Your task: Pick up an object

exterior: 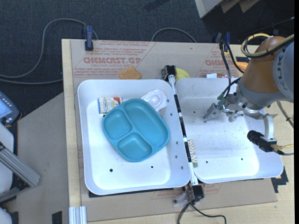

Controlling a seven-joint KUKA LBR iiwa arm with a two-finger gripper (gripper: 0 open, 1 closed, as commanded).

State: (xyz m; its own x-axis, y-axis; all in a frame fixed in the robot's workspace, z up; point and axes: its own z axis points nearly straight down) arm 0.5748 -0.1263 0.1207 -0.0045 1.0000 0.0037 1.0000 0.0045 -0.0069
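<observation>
A blue divided plate [135,129] lies in the left bin [93,171]. A small printed carton [108,104] peeks out from under its upper left edge, and a white cup-like piece [155,98] sits at its top right. My gripper [220,115] hangs over the upper part of the right bin [224,164], just above its bare floor. Its fingers [209,115] are spread open with nothing between them. The grey arm with the orange band [261,76] comes in from the right.
Behind the bins an orange item [131,73] and a yellow item [181,73] lie on the cardboard bench. A black clip [168,70] sits at the top of the divider between the bins. Cables run along the back right.
</observation>
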